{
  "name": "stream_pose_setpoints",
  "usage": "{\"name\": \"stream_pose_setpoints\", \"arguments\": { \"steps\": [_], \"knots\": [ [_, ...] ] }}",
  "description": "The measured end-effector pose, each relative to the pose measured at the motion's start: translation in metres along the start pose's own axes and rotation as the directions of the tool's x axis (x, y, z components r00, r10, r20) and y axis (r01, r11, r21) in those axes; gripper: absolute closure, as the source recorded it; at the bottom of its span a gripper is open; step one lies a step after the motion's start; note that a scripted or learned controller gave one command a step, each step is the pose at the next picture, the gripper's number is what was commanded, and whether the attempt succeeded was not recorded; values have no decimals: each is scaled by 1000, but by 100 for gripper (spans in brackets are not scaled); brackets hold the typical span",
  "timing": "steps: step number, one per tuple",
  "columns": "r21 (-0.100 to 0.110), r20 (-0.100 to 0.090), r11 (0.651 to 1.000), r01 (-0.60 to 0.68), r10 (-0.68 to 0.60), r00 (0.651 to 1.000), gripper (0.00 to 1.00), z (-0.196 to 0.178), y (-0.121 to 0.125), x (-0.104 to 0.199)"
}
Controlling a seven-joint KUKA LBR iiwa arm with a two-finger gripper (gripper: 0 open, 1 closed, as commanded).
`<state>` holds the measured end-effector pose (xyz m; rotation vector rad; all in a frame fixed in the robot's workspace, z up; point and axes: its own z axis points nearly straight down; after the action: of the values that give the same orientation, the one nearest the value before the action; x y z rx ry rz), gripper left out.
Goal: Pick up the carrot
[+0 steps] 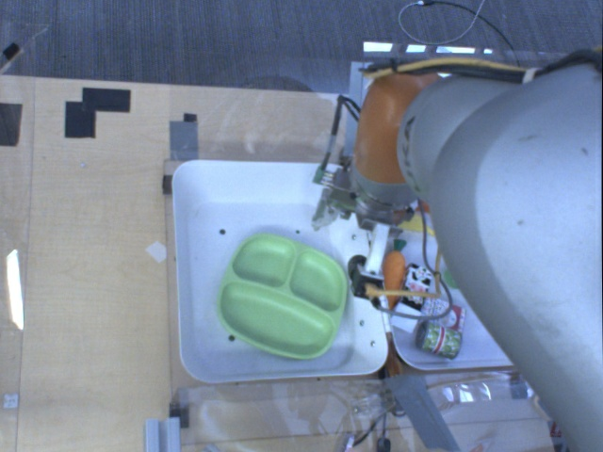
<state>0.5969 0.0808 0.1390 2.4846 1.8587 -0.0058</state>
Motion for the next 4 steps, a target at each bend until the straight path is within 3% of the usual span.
{"name": "stream_pose_setpoints", "arguments": {
  "steps": [3, 4],
  "knots": [
    [-2, 5, 985, -172, 173, 985, 0, -4, 4, 6],
    [34, -17, 953, -302, 303, 953, 0, -44, 14, 16]
  ]
}}
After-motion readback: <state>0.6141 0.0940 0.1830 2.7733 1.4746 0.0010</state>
